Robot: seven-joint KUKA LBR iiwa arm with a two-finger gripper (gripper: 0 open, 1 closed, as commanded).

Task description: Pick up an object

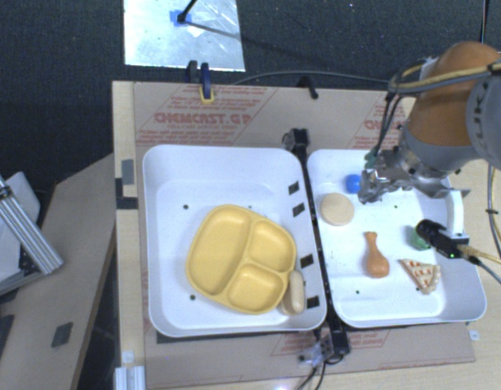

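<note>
Camera view. Two white bins side by side on a cardboard-covered bench: left bin (165, 218), right bin (469, 299).

Task's things lie in the right bin. Landmark: the tan round cookie-like disc (338, 210), flat, near the bin's left wall. A small blue object (352, 183) sits just up and right of the disc, partly hidden by the gripper; its shape can't be made out. An orange-brown toy chicken drumstick (375, 255) lies below and right of the disc, thick end toward the camera, apart from it. A toy pizza slice (421, 274), tan with a reddish lattice, lies further right of the drumstick, near the bin's front right. A green object (418, 237) sits up from the slice, half covered by a black part on the arm.

Gripper (372, 187) hangs right of the disc, just beside the blue object. Nothing visible between its tips. Open or clenched: cannot tell, too small and cluttered.

Left bin, left of the disc: a yellow three-compartment divided plate (240, 258), tilted diagonally, with a beige bread-roll-like piece (295, 292) touching its lower right edge against the bin's right wall.

Obstacles: the arm's body and cables cover the right bin's upper right. Open floor shows in front of the disc and along the right bin's front edge.
</note>
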